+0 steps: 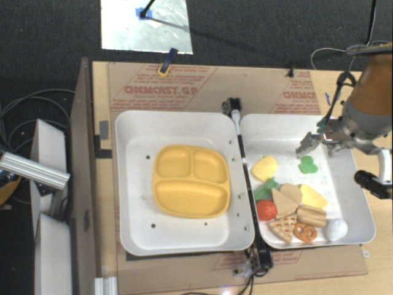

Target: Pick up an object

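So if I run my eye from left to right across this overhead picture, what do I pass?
Left white bin → yellow divided plate → red tomato → green piece → white egg → gripper reaching in from the right.

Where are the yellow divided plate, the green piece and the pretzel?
yellow divided plate (190, 181), camera view, its middle ridge.
green piece (307, 164), camera view, its centre.
pretzel (305, 232), camera view, its centre.

Claw (320, 141) hovers over right bin (362, 226) nr green piece (307, 164); yellow tray (191, 180) in left bin (132, 165).
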Controlling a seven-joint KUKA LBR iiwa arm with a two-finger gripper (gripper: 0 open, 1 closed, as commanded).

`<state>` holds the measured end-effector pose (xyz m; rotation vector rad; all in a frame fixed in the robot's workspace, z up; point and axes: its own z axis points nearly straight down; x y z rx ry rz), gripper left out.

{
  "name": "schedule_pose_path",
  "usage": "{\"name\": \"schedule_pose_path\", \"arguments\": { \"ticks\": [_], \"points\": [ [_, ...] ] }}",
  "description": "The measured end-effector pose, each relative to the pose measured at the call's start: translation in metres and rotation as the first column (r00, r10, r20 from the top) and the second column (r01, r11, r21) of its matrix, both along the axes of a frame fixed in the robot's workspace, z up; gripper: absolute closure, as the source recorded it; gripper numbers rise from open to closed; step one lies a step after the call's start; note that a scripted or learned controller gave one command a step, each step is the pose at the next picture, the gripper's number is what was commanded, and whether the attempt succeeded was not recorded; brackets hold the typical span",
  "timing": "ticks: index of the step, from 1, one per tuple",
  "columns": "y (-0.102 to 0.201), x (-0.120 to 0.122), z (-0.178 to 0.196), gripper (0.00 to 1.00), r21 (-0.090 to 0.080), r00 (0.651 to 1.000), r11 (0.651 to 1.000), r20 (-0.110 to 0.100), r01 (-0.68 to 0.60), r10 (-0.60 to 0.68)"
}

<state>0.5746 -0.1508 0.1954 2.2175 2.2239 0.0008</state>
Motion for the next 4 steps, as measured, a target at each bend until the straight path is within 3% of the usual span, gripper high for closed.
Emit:
{"name": "schedule_pose_path", "arguments": {
  "ticks": [1,2,3,4],
  "points": [
    [-0.039,0.010,-0.116,0.00,-0.001,1.000,1.000,-0.002,0.004,-0.004],
    [-0.038,0.013,-0.099,1.00,-0.001,1.000,1.000,0.005,0.001,-0.001],
    [-0.011,0.063,-0.046,1.00,-0.001,1.000,1.000,0.009,-0.006,0.006],
    [0.074,0.053,0.007,1.00,0.003,1.000,1.000,0.005,-0.010,0.010]
  ]
}}
